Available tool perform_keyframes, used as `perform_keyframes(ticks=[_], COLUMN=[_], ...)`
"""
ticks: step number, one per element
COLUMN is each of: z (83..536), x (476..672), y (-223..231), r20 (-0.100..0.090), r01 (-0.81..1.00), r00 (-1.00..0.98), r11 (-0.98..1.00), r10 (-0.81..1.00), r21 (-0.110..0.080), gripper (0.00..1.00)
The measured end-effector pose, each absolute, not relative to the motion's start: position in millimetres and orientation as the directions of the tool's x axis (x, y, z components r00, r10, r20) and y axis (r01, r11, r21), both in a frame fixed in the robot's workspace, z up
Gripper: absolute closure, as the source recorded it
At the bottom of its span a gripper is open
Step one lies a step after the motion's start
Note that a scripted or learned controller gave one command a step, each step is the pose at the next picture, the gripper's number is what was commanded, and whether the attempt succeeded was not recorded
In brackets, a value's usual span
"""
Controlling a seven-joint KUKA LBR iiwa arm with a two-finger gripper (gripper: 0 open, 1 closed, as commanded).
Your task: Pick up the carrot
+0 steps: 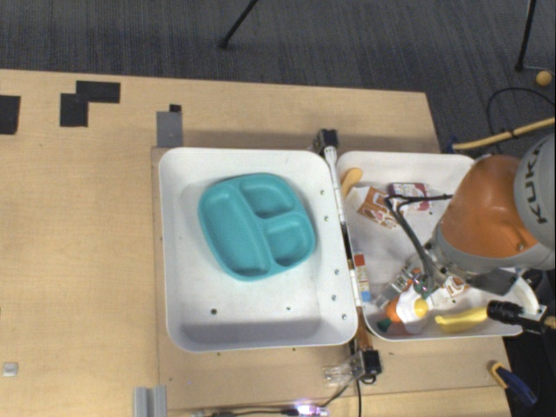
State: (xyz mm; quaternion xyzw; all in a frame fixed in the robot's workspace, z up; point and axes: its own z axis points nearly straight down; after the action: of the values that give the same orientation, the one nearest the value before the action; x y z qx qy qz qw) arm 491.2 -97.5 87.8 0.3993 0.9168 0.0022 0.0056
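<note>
Desk [87, 259] carries two white bins; left bin [261, 333] contains a teal divided plate [256, 226]. Arm [495, 211] reaches into right bin [382, 259]. Fingers [415, 287] low over the orange carrot [402, 310] at the near edge beside a banana [460, 319]; spread or pinched, cannot tell.

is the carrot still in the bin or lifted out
In the bin. The carrot lies on the floor of the right bin near its front edge, beside the banana, under the arm's wrist; its grip cannot be seen.

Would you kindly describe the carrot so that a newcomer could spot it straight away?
Start at the right bin, where the arm reaches in. Near its front edge, just under the arm's wrist, lies the carrot. It is the small orange piece, left of the yellow banana.
</note>
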Motion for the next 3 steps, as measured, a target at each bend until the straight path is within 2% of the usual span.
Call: perform_keyframes(ticks=[1, 2, 3], z=[101, 188, 186], x=[495.8, 490.7, 489.5], y=[-97, -5, -9], r20=[-0.018, -0.005, -0.005], r01=[0.732, 0.784, 0.787], r00=[-0.680, -0.621, -0.616], r11=[0.681, 0.621, 0.616], r10=[0.733, 0.784, 0.787], r21=[0.018, 0.014, 0.007], gripper=[1.00, 1.00, 0.00])
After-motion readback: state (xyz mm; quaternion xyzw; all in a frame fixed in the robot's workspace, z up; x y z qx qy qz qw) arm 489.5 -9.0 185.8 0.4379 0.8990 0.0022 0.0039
